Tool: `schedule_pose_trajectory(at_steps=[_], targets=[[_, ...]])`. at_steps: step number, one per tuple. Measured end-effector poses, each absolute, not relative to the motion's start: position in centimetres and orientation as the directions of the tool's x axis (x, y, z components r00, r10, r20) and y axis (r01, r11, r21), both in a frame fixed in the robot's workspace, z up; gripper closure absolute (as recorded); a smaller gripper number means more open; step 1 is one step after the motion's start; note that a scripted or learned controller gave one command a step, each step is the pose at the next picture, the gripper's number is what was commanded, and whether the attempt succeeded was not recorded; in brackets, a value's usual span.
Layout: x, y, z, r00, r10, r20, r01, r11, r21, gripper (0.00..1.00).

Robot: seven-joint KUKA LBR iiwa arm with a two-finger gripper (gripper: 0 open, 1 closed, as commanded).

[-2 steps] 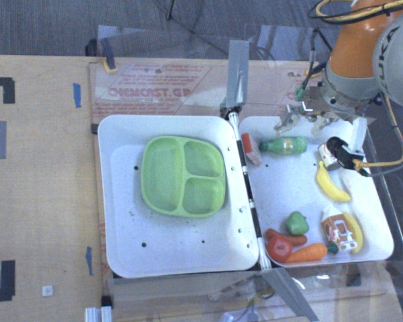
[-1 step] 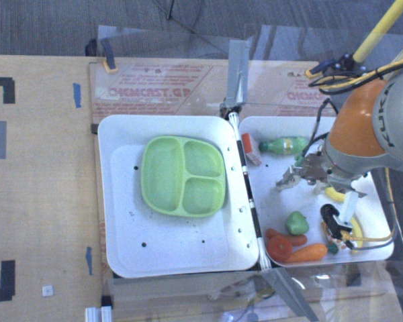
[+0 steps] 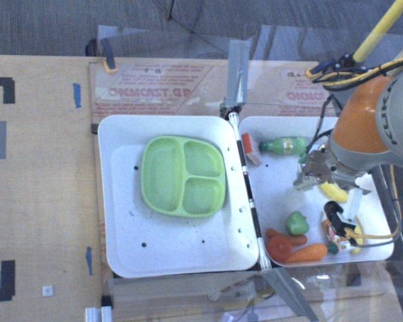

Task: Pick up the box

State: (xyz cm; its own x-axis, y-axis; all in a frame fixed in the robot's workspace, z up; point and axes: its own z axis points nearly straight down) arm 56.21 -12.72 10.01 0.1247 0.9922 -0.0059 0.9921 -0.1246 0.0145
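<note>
Box (image 3: 250,150): small, red and white, lying in the right bin (image 3: 277,180) against its left wall, near the far corner. Its markings are too small to read. Its long axis runs roughly along that wall. A green bottle (image 3: 283,144) lies just beside it. The left bin (image 3: 121,233) holds a green divided plate (image 3: 183,176). The gripper (image 3: 314,174) hangs over the right bin, apart from the box; whether it is released or clenched cannot be determined.

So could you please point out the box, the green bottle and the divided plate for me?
box (image 3: 251,151): camera view, on its middle.
green bottle (image 3: 284,145): camera view, on its body.
divided plate (image 3: 183,176): camera view, on the ridge between compartments.
</note>
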Motion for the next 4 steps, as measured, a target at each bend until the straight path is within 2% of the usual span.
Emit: schedule_pose_trajectory(at_steps=[1,2,3,4], targets=[[54.3,-3.4,18.4,0.175,0.985,0.000,0.985,-0.175,0.000,1.00],[53.6,3.5,19.2,0.135,0.991,0.000,0.991,-0.135,0.000,1.00],[50.4,9.5,37.5,0.089,0.996,-0.001,0.996,-0.089,-0.001,1.00],[48.7,15.2,22.7,0.174,0.985,-0.001,0.985,-0.174,-0.003,1.00]])
